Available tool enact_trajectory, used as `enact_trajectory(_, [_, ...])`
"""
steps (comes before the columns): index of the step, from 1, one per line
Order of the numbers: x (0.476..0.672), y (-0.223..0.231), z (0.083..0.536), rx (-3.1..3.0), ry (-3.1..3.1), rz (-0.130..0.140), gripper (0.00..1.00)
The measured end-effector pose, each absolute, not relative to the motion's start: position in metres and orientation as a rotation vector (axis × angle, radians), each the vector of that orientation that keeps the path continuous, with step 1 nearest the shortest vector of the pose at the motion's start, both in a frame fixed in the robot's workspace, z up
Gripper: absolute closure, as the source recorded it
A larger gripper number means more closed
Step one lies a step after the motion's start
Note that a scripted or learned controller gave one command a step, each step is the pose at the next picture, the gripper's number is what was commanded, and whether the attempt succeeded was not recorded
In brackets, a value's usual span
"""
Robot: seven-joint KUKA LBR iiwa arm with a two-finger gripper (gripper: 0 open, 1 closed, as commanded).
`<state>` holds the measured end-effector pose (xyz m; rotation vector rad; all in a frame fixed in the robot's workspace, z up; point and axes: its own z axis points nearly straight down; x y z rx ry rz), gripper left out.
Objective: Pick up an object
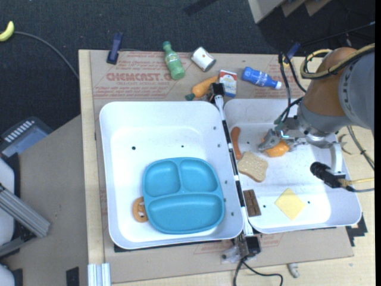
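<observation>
In the right bin, my gripper hangs low near the upper middle, reaching in from the right under the grey and orange arm. A small orange piece lies directly below and just right of the gripper tip, touching or nearly touching it. The same bin holds a brown sausage by the left wall, a toast slice, a yellow cheese square and a dark chocolate bar along the divider.
The left bin carries a blue divided plate with a pretzel at its left edge. Behind the bins lie a green bottle, a white can, a small carton and a blue bottle. Cables trail at the right.
</observation>
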<state>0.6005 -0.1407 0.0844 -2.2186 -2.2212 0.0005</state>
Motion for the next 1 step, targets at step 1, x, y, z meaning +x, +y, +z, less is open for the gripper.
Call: enact_trajectory(1, [0.6004,-0.0441,0.1853,-2.22,-2.224,-0.003,1.0])
